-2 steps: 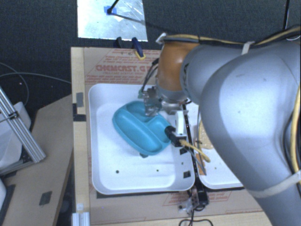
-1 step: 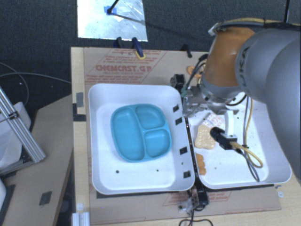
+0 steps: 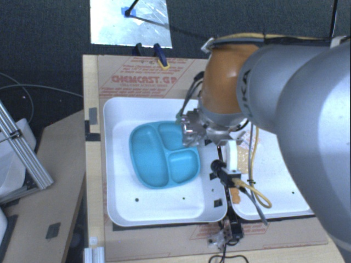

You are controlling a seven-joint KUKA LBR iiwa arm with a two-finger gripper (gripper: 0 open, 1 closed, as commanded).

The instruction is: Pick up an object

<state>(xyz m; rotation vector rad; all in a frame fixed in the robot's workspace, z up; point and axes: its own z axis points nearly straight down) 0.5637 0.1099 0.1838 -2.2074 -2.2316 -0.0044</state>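
Cardboard printed with red lettering (image 3: 143, 79) lies under two white bins on the bench, and nearest the camera its front edge shows below the bins, with a small dark clump of cable or clips (image 3: 229, 235) beside it. Just above that edge sits the left bin (image 3: 123, 201), shallow, glossy and round-cornered, and in it lies the tray (image 3: 163, 153), a blue divided dish with three compartments, flat on the bin floor, right of centre. It looks like moulded plastic: light, stiff, smooth and likely slippery, not fragile. Its broad hollows give two fingers nothing to close on, so my judgement is that the raised outer rim or one of the dividing ribs between compartments is the place to pinch, and a hold near the middle rib should tip it less than one at a far corner. The gripper (image 3: 191, 131) hangs over the tray's right upper part, at the wall the bins share; whether it is open or closed I cannot tell, nor whether it has hold of anything. Right of it the right bin (image 3: 285, 199) is largely covered by the grey arm (image 3: 299, 108) with its orange band. Farther back lie a blue clip (image 3: 160, 55) and a shiny sheet (image 3: 130, 15) on dark carpet.
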